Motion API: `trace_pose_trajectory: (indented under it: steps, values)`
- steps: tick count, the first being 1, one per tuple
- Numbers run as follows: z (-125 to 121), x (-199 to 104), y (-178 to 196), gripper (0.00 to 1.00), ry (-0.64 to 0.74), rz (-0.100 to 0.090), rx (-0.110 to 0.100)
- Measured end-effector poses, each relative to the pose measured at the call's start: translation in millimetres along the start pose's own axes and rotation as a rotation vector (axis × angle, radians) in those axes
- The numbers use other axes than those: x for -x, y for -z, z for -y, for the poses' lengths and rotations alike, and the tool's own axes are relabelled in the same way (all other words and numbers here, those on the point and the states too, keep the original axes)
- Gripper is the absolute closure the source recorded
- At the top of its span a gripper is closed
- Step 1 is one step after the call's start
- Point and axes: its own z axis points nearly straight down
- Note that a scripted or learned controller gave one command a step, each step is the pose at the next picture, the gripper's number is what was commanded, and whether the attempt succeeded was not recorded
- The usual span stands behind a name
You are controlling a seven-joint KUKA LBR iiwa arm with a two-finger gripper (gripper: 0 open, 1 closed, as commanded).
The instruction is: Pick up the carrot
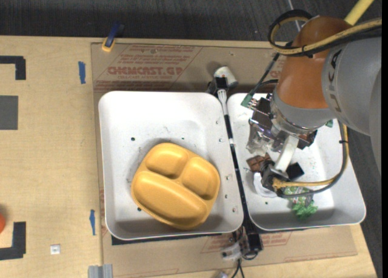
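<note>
My gripper (262, 149) hangs low over the left half of the right bin (339, 149), under the grey wrist with its orange band. Its tip is hidden by the wrist and bracket. A small dark brown thing (257, 162) lies right beside the gripper on the bin floor. Near the bin's front edge lies a small green leafy piece (303, 206). I cannot tell whether that piece belongs to the carrot. No orange carrot body stands out around the gripper.
A big yellow loaf-shaped object (176, 184) takes up the front of the left bin (121, 119). The ridge where the two bins meet (230, 143) runs just left of the gripper. A blue-and-yellow clip (111, 38) lies on the board behind the bins.
</note>
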Motion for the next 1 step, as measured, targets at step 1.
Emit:
trace_pose_trajectory:
  steps: [1]
  values:
    - [0.1,-0.1,0.0,0.0,0.0,0.0,-0.001]
